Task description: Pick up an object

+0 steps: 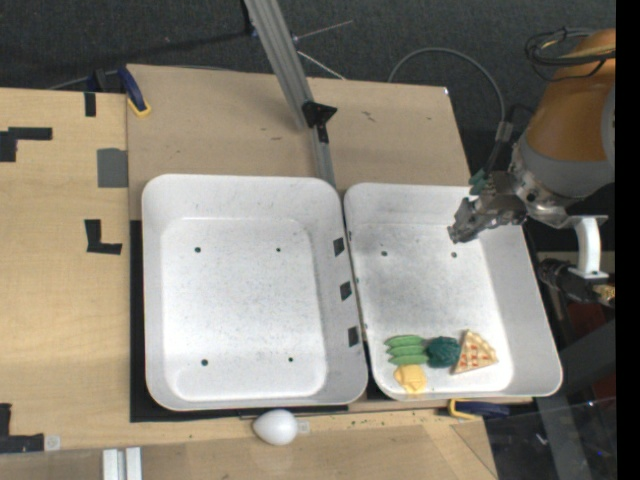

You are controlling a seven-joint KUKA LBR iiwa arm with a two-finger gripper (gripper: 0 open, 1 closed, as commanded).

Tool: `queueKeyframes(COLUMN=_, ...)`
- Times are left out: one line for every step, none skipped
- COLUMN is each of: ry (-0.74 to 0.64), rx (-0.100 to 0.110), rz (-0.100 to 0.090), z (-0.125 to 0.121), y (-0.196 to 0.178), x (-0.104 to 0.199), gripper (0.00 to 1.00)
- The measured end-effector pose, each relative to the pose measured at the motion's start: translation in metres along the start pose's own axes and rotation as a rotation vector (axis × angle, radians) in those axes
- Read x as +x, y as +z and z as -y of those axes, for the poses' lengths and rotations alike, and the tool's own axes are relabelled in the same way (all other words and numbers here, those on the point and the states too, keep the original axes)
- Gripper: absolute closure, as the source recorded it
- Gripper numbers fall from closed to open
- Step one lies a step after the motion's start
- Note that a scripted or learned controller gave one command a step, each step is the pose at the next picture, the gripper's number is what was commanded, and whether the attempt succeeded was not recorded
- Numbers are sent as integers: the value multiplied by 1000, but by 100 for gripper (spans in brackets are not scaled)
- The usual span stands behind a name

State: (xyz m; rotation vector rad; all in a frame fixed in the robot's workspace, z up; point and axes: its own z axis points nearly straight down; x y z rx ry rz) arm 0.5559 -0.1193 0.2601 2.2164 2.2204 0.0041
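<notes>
bench (230, 118) is a tan wooden top with black tape marks on its left part. a grey metal pole (285, 58) runs diagonally from the top of frame down to the seam between the bins. left white bin (160, 268) sits beside the right white bin (530, 298), edges touching along the middle. arm (570, 128) comes in from the right, orange band up top, grey body below, wrist angled down-left. gripper (462, 228) hangs over the upper right area of the right bin, nothing visible between its fingers; it's too dark and small to tell if they're spread or closed. objects cluster at the near edge of the right bin, well apart from the gripper: pizza slice toy (474, 352) on the right, dark green broccoli-like piece (441, 349) just beside it, green pea pod (405, 346) to the left of that, yellow piece (410, 375) just below the pod. a white egg-shaped object (275, 427) lies outside the bins, on the bench by the left bin's near edge.
</notes>
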Motion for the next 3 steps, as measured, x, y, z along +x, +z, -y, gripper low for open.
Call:
queueKeyframes(ry=-5, rx=7, rz=-3, z=15, y=-2, x=57, gripper=100)
queueKeyframes(ry=-5, rx=9, rz=-3, z=21, y=14, x=112, gripper=100)
queueKeyframes(ry=-6, rx=9, rz=-3, z=38, y=15, x=172, gripper=100)
